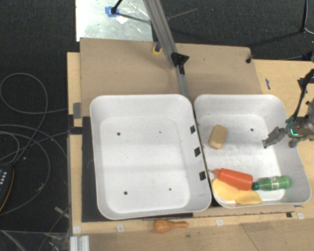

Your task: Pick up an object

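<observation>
The jaws (272, 138) hang over the right bin's (251, 106) right side with nothing between them; whether spread or pressed together, I cannot tell. Candidates lie apart: a tan block (217, 136) near the divider, while an orange bottle (234, 178), green bottle (272, 183) and yellow pieces (235, 194) crowd the near wall, probably harder to grasp.

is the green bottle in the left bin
No, the green bottle lies in the right bin, next to the orange bottle.
</observation>
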Controlling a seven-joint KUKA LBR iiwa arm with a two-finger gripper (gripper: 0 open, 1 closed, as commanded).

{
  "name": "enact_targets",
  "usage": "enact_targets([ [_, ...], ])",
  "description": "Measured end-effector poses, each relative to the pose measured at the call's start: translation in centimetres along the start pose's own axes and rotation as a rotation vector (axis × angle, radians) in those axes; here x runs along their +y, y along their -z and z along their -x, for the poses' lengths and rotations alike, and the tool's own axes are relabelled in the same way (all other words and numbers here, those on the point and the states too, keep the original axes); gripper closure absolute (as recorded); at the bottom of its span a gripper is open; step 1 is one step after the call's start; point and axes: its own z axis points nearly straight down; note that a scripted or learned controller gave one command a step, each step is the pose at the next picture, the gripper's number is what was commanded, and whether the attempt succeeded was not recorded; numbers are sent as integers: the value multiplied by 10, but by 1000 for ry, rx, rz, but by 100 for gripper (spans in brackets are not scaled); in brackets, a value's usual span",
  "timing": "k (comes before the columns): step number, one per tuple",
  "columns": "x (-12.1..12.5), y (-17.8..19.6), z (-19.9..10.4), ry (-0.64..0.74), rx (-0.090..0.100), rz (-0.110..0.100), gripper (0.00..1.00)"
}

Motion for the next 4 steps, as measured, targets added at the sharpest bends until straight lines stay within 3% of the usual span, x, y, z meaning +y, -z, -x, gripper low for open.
enact_targets([
  [1,1,2,0,0,-1,4,0],
  [3,2,-88,4,-3,0,1,0],
  [4,3,-105,4,-3,-1,3,0],
])
